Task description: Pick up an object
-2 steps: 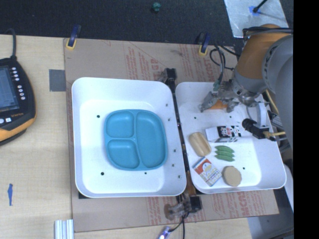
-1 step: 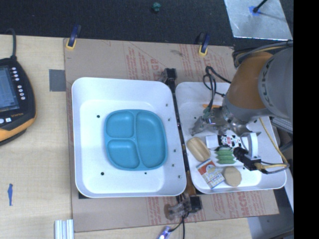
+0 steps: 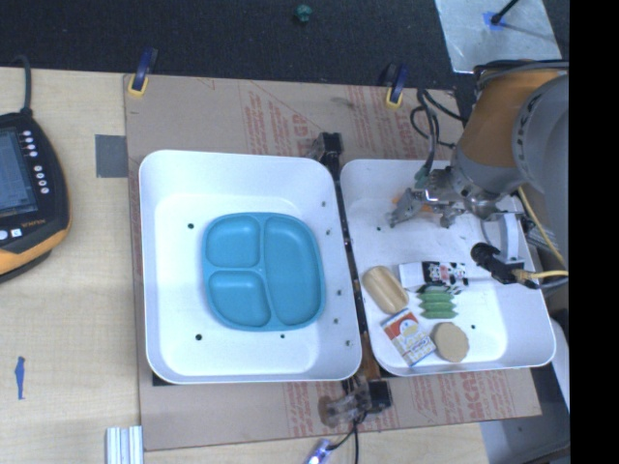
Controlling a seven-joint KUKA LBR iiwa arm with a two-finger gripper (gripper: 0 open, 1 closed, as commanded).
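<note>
The grey metal two-finger gripper (image 3: 422, 208) hangs over the far part of the shallow white right-hand bin (image 3: 372, 187), its two thin fingers splayed apart and nothing between them. Behind it, toward the right edge, rises the grey arm with its orange band (image 3: 498, 109), and black cables loop around the wrist.

Taking the right-hand bin as the landmark: all the loose things lie in its near half, apart from the gripper. A tan, rounded oblong block (image 3: 384, 289) like a bread roll lies near the bin's left wall. Just right of it sits a small white packet with black and red print (image 3: 435, 275). Just nearer than that packet lies a green ridged pod-shaped piece (image 3: 437, 304). Close to the bin's near rim lies a small flat red-and-white printed carton (image 3: 408, 337), and touching or just beside its right side is a tan round disc (image 3: 450, 341) like a biscuit.

Against the bin's left side stands the second white bin (image 3: 164, 191), which holds a light blue plastic plate with three compartments (image 3: 263, 270). Both bins rest on a brown cardboard sheet (image 3: 242, 114) held by clamps. Well left of that, on the wooden bench, lies a black and orange control pendant (image 3: 27, 196).
</note>
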